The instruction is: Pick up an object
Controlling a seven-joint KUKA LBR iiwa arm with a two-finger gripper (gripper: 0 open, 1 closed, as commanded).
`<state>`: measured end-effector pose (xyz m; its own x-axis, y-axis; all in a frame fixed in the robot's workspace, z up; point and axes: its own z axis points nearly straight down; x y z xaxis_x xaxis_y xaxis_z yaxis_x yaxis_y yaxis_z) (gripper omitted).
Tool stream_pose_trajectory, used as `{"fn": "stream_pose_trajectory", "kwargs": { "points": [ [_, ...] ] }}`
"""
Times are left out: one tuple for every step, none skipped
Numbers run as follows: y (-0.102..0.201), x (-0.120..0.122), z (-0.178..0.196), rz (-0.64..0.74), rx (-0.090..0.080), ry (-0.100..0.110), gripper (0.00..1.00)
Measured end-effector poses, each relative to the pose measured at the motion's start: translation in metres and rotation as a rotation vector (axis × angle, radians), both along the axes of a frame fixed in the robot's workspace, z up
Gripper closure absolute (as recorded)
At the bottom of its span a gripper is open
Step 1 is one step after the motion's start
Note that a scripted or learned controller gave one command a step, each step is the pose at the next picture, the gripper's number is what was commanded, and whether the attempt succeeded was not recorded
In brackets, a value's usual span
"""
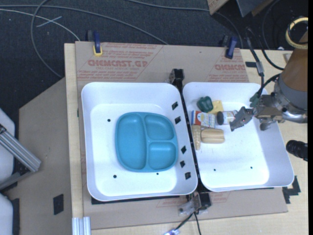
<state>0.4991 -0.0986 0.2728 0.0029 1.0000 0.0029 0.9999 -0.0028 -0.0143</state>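
A robot arm (296,77) reached in from the right over the right bin (254,170), one of two white bins side by side on the desk (73,131), its gripper (239,119) hanging just beside a small heap of objects at the bin's left wall. The heap, the likely target, lay crowded together near the divider: a green piece (205,103) at the top, a yellow item (216,105) touching it, a red-and-white packet (200,119) below, a tan block (212,136) beneath that, and a small dark thing (226,116) nearest the gripper. Whether the fingers were spread or closed could not be told from where I stood; nothing was plainly seen between them, so no grasp could be claimed. The gripper pointed leftward at the heap's edge, seemingly lined up on the dark thing. With the objects packed against one another and the wall, a clean pick looked hard, since the fingers might well nudge a neighbour. The left bin (93,131) held a blue divided plate (145,142), well apart from the arm. Clamps (97,44) at the far edge pinned the board, presumably to keep it from shifting.
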Motion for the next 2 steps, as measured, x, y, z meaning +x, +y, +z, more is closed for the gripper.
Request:
{"fn": "stream_pose_trajectory", "kwargs": {
  "points": [
    [0.0, 0.002, 0.006, 0.003, -0.001, -0.013, 0.0],
    [-0.003, 0.003, -0.052, 0.002, -0.001, -0.013, 0.0]
  ]
}}
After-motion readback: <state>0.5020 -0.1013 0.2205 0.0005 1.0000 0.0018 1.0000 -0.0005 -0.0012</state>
